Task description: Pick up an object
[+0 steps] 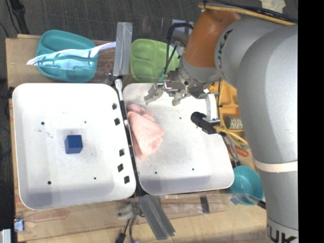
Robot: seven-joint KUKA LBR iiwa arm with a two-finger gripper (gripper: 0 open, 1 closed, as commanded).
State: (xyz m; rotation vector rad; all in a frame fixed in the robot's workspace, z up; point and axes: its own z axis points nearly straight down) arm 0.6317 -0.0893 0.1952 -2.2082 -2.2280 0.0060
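While the arm reaches in from the right side of the camera view, its gripper (163, 94) hangs over the far edge of the right bin (202, 176), with the two fingers (151, 94) spread apart and nothing between them, so the tool is released and carries no load. Just below and to the left of it in the picture, a pink cloth (144, 129) lies crumpled against the right bin's left wall, close to the divider between the bins. It is the nearest candidate for the task, near the fingertips but not touching them as far as the slant allows a judgement. A blue cube (74, 143) sits alone on the floor of the left bin (30, 186), well apart from the gripper. Behind the bins a green container (147, 59) and a teal container (66, 54) rest on the bench, outside the working area. By the look of it, the step in hand is the approach before a grasp, with no pick yet made. The next move would seem to call for shifting the open fingers over the bulk of the cloth, lowering until they straddle a fold, then closing and lifting. Soft fabric may slip or bunch, so a deep bite on the thick part looks wiser than an edge pinch.
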